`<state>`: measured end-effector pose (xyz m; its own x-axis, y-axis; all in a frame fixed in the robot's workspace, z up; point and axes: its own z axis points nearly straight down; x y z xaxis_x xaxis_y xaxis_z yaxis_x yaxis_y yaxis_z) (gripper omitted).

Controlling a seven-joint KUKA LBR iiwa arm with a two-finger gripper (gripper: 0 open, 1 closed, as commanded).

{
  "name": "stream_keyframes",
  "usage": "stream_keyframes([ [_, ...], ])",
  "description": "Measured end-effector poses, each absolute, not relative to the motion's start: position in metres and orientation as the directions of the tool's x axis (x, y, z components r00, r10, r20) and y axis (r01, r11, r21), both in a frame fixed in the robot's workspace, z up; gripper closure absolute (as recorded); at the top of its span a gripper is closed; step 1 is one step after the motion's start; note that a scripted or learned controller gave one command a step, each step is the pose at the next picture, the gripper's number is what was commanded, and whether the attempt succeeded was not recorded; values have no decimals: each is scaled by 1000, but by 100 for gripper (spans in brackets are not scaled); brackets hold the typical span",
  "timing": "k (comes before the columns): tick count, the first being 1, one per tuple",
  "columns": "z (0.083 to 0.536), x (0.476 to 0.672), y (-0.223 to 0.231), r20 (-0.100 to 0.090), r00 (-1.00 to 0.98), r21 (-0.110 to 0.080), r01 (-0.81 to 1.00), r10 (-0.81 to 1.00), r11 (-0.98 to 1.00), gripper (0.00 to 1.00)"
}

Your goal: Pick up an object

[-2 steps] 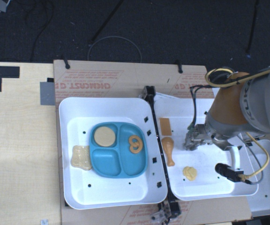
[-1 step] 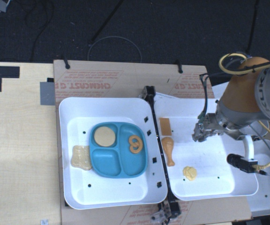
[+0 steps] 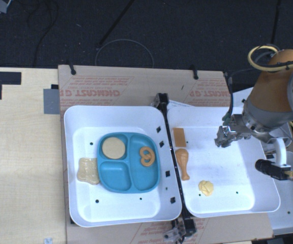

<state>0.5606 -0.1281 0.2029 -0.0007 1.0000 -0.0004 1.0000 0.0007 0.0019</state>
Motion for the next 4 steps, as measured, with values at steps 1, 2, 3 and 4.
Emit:
stream_keyframes([
  [1,261,570,-127,-1,-1,4,1000,1000,1,100],
  [2,262,565,-71,2,-3,-4,1000,1000,3,100],
  [3,262,569,-14,2,-5,-3,1000,1000,5,100],
  [4,242,571,30,1,-3,-6,1000,1000,3,100],
])
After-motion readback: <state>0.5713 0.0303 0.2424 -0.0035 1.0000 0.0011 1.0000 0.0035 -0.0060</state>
